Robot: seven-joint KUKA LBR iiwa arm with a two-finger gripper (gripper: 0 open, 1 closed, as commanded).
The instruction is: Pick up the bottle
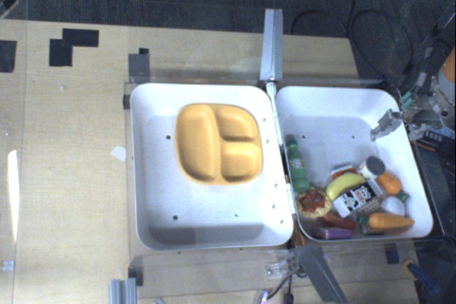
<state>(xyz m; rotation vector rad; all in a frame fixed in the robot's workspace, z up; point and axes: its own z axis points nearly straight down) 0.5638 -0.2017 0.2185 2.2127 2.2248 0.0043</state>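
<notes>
A slim green bottle (293,166) lies lengthwise against the left wall of the right bin (335,107), its cap pointing to the far side. My gripper (387,124) hangs over the right bin's far right part, near the right wall. It is well to the right of the bottle, apart from it, with bare bin floor between them. Nothing shows in the gripper.
Toy foods crowd the right bin's near corner: a banana (345,184), a carrot (388,221), a black-and-white carton (356,198), a small can (372,167) and a red item (312,201) just below the bottle. A yellow compartment tray (217,142) sits in the left bin (153,181).
</notes>
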